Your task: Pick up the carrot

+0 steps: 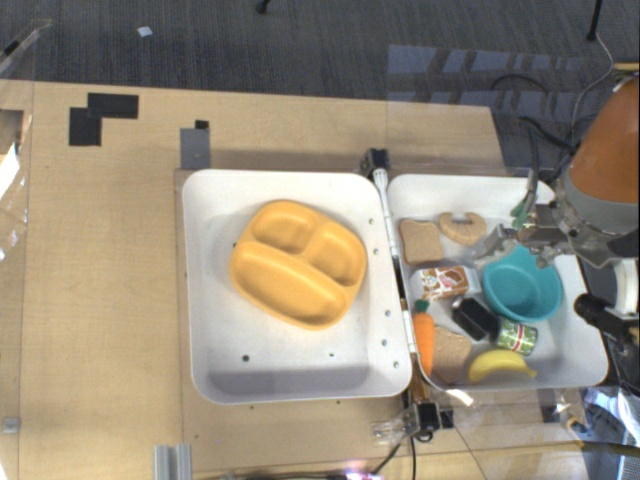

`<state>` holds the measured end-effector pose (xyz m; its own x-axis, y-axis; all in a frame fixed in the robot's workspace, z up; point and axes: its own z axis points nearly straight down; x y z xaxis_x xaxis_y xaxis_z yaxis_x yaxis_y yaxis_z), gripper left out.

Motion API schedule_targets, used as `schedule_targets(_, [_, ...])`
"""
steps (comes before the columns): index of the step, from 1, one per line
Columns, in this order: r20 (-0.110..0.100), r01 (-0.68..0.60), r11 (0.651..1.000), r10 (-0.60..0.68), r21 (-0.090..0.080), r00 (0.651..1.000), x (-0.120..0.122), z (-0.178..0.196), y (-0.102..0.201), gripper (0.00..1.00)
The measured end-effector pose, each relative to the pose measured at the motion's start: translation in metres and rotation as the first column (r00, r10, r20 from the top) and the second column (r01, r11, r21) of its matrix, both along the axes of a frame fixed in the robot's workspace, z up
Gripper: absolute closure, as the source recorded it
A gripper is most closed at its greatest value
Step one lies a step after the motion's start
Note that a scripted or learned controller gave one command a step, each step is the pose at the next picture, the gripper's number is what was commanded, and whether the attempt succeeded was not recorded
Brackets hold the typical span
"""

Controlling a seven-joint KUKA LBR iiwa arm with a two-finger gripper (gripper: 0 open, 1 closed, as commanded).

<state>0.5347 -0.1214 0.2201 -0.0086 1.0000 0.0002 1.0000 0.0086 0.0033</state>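
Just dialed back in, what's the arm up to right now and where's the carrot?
The grey KUKA arm's gripper hangs over the right white bin, above the teal plastic bowl. The orange carrot lies at that bin's left edge, apart from the gripper, beside a slice of brown bread and near the yellow banana. Nothing is visibly held. The left white bin holds a yellow divided plate.

The grey arm with its orange band is cut off by the right edge, its claw is too cluttered to read above the teal bowl, and the small packet's label is too small to make out.
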Motion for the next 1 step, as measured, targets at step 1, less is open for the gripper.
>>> schedule_targets(1, [-0.007, 0.145, 0.989, -0.145, 0.002, 0.989, -0.0372, -0.0848, 0.0379, 0.00])
